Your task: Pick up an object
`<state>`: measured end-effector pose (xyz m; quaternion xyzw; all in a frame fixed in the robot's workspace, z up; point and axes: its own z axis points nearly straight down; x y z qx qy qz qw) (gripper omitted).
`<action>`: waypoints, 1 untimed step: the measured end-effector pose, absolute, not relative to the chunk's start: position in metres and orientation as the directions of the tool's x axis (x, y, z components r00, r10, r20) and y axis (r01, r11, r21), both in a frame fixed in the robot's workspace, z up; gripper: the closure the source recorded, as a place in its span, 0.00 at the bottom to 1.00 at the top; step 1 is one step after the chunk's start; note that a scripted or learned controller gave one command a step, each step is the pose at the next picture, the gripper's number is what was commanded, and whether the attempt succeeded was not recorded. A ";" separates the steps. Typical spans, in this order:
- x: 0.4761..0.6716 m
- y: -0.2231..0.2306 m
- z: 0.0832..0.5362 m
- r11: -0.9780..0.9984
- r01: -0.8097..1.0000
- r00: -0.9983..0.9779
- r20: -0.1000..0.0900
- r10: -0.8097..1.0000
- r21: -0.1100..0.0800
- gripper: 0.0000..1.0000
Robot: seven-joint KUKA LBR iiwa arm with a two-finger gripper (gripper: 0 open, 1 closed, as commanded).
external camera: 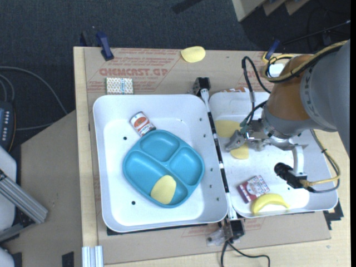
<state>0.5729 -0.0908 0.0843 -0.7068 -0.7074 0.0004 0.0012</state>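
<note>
- I see a small yellow piece [240,153] in the right bin [317,202], near its left wall; it lies just under the gripper [242,139].
- The gripper is low over this piece, but I cannot tell how far the claw is open, and I see nothing held in it.
- Just beside it, toward the bin's far left corner, lies a flat yellow thing [225,128].
- At the near side of the same bin I see a banana [269,203], and a red packet [253,187] touching it.
- The arm [311,96] comes in from the right and covers the far part of this bin.
- The left bin [111,166] holds a blue tray [167,163] with a yellow lump [163,189] in its near section, and a small can [142,123] lies beside the tray.
- On the bench [150,65], beyond the bins, lies one more yellow object [193,54].
</note>
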 end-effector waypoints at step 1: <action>0.573 -0.091 0.095 0.000 1.000 0.000 0.001 1.000 0.000 1.00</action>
